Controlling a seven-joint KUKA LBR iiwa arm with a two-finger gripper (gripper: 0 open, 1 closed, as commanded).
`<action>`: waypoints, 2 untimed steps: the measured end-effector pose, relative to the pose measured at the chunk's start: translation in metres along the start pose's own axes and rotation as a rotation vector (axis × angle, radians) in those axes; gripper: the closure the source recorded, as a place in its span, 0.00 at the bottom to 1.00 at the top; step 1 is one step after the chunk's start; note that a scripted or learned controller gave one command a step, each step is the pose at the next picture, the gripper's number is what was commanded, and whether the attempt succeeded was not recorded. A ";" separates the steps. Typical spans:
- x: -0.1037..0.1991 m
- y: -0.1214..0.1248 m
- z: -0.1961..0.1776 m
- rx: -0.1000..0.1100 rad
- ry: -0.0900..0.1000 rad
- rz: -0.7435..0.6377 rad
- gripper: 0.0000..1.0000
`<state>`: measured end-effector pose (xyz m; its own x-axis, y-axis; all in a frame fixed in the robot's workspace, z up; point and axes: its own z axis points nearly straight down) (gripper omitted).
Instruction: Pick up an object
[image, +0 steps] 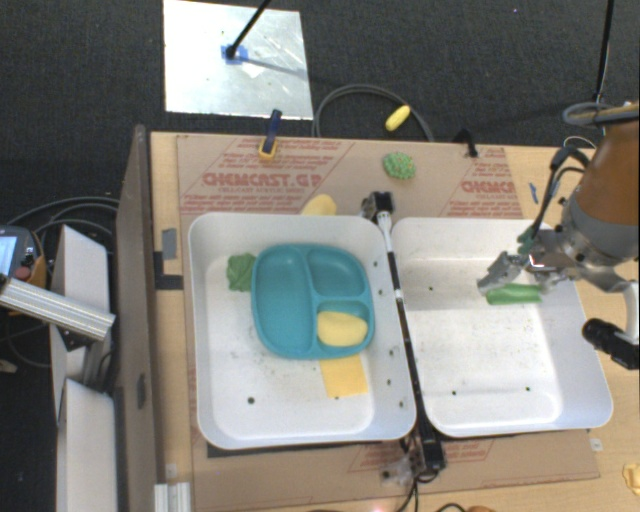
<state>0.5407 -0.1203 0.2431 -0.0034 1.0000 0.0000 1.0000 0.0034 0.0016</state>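
Over the right bin (560, 400), near its far right corner, we see the claw (512, 272) hanging low above a green object (514, 294) that lies on the white floor close to the right wall. The arm (612, 190) leans in from the right, which explains why the claw is tilted toward the left and the metal fingers point down and left at the green piece. The green object sits just under and slightly in front of the fingertips, touching them or very nearly so; at this slant we cannot be sure whether there is a gap between them. We cannot tell whether the claw is spread or clenched, since the fingers blur into the wrist hardware, and we do not see the object between them. Across the divider, the left bin (215, 330) carries a teal divided plate (300, 305) with a yellow lump (341, 328) in one compartment, a yellow flat slice (345, 377) just beside the plate's near edge and a green leaf (240, 271) at its left. We judge the green piece to be the likely target, since it is the one thing within the claw's reach on the desk.
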 end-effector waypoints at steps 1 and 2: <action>-0.052 0.003 0.166 0.004 -0.002 0.006 0.00; -0.049 0.006 0.148 -0.002 -0.001 0.001 1.00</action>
<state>0.5468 -0.1693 0.0949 -0.0019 1.0000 -0.0007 1.0000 0.0019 0.0039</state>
